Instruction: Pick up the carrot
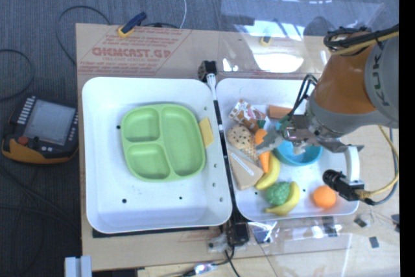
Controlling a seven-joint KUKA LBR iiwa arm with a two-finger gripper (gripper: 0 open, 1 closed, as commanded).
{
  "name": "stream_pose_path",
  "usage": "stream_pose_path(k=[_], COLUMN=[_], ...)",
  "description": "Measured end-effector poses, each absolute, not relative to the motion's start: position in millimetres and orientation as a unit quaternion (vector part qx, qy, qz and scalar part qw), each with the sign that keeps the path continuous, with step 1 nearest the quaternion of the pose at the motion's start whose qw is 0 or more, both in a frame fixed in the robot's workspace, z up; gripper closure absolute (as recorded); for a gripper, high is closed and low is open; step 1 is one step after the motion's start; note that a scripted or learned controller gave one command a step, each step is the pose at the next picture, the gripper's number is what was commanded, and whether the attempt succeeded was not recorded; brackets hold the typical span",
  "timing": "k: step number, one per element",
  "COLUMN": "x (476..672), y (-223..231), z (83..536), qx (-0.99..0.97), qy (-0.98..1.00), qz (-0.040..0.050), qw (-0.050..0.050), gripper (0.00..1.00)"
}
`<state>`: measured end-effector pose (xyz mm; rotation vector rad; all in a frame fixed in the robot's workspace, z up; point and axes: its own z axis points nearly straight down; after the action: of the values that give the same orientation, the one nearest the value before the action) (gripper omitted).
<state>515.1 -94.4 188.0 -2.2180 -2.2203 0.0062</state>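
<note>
The carrot (264, 161) is a short orange piece lying in the right bin (259, 91), between a cookie and a banana. My gripper (281, 135) hangs low over the middle of that bin, just up and to the right of the carrot and beside a small orange item (259, 137). The wrist and the clutter around it hide how the gripper stands. Nothing can be seen held in it.
Crowded around the carrot are a blue bowl (299, 154), two bananas (270, 173), a green broccoli (279, 192), an orange (324, 198), a cookie (240, 137), a snack bag (247, 113) and a tan slice (244, 168). A green divided plate (161, 141) lies in the left bin (104, 204).
</note>
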Motion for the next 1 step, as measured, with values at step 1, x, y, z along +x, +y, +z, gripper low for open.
stream_pose_path(k=[1], x=[550.8], y=[-119.2], z=[92.2], qx=[-0.653], qy=[-0.757], qz=[-0.0026], qw=[-0.005], gripper=[0.00])
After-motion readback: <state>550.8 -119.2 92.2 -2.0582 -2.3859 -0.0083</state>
